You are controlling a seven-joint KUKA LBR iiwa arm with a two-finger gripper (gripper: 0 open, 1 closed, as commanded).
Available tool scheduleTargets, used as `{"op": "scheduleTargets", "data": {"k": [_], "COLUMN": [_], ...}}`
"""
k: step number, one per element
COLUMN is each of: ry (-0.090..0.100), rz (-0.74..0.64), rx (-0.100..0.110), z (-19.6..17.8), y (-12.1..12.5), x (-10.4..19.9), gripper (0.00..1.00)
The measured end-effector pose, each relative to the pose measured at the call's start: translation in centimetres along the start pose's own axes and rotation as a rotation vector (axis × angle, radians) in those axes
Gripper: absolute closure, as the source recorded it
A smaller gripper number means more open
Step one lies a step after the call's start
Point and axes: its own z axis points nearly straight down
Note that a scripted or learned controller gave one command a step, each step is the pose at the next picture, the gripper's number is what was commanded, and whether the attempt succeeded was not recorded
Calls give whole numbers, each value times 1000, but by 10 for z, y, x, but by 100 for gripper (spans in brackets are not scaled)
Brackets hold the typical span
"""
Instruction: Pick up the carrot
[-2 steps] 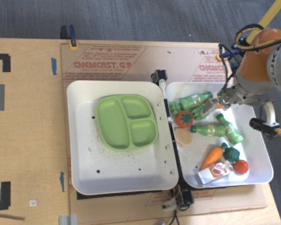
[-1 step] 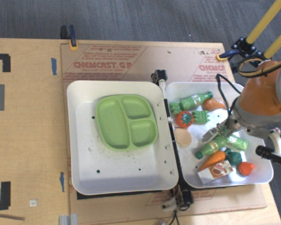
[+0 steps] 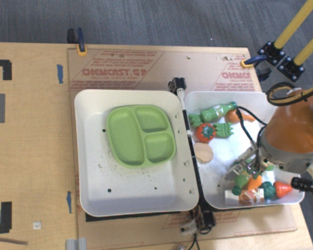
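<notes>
Your claw [image 3: 249,166] sits low in the right bin [image 3: 219,100], over a pile of toy food; you cannot tell its state. The carrot [image 3: 255,182] lies just beside it, toward the near wall. The left bin [image 3: 88,139] carries a green divided plate [image 3: 141,135].

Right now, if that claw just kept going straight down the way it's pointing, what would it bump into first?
Probably the carrot in the toy pile at the right bin's near corner: the gripper points down just above it. Depth is hard to judge, so a neighbouring green toy could come first.
</notes>
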Motion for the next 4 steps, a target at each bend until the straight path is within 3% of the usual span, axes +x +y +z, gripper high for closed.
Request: {"op": "scheduleTargets", "data": {"k": [1,2,3,4], "ry": [15,22,-3,-19], "rz": [-187,-210,-411,-424], "rx": [1,12,2,-7], "z": [1,5,2,0], "y": [-18,28,-39,-42], "x": [-19,-80,-93,-89], "gripper": [0,0,0,0]}}
